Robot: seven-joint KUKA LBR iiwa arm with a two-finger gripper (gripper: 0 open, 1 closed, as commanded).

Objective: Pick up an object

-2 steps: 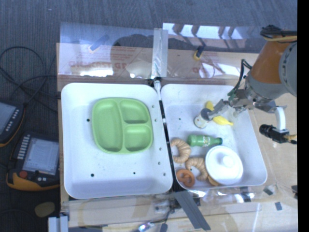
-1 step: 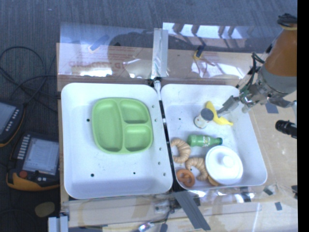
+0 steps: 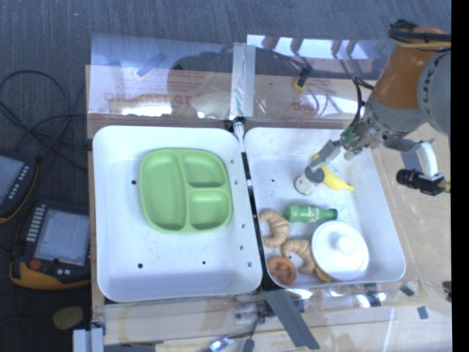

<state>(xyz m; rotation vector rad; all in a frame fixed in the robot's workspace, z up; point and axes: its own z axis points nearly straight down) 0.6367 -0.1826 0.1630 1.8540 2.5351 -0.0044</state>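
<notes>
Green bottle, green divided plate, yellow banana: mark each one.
green bottle [image 3: 311, 213], camera view, middle of its body
green divided plate [image 3: 185, 190], camera view, ridge between its compartments
yellow banana [image 3: 336, 181], camera view, middle of its visible part beside the gripper

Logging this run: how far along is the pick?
Nothing looks picked yet: the bottle, pretzels and white lid lie in the right bin, the green plate in the left. In hand: the arm has its hand low beside the banana; I can't tell whether it grips. Left: a grasp and lift.
</notes>
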